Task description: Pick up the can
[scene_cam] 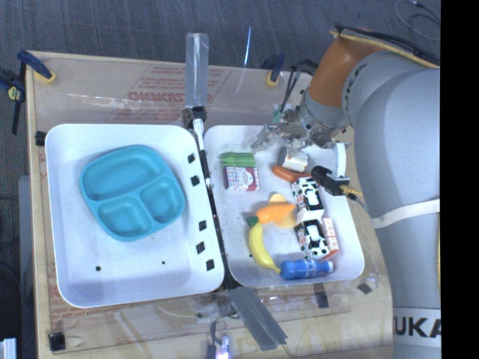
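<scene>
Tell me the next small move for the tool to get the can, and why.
Probably slide the tool toward the view's left and slightly down, to above the short red-and-white can. The tool sits near the right white bin's far edge, off to the can's side, not over it. A green packet lies just beyond the can.

dark grey carpet floor (pixel 112 13) around a pale wooden bench (pixel 232 81) with blue clamps (pixel 34 63)

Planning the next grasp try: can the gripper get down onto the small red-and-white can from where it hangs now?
Probably yes. The can lies apart from the green item, nothing on top, and the gripper hovers just to its right.
</scene>
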